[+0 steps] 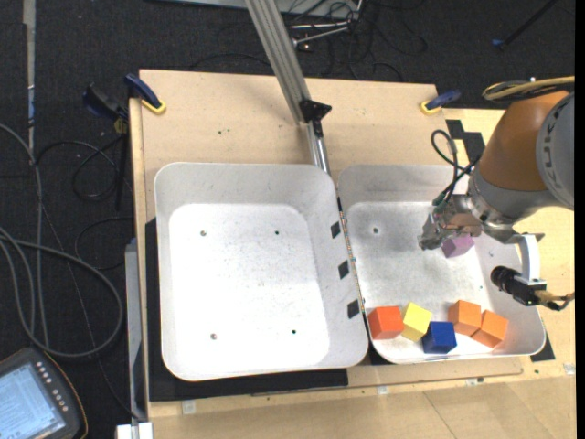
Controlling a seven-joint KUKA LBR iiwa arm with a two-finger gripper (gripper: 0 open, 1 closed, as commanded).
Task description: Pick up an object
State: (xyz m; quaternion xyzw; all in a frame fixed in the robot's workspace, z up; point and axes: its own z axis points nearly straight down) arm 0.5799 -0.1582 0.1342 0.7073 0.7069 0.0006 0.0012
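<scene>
My gripper (445,237) hangs over the middle of the right bin (393,245), reaching in from the right. A small purple block (459,244) sits at its fingertips, partly covered by the grey fingers (430,239), and looks pinched between them. Along the right bin's front wall lie an orange-red block (386,321), a yellow block (417,319), a blue block (440,337) and two orange blocks (468,315) (493,327).
The left bin (183,245) stands beside the right one, sharing a middle wall. A slanted metal pole (279,48) comes down to the back of the bins. Clamps sit at the bench's back corners.
</scene>
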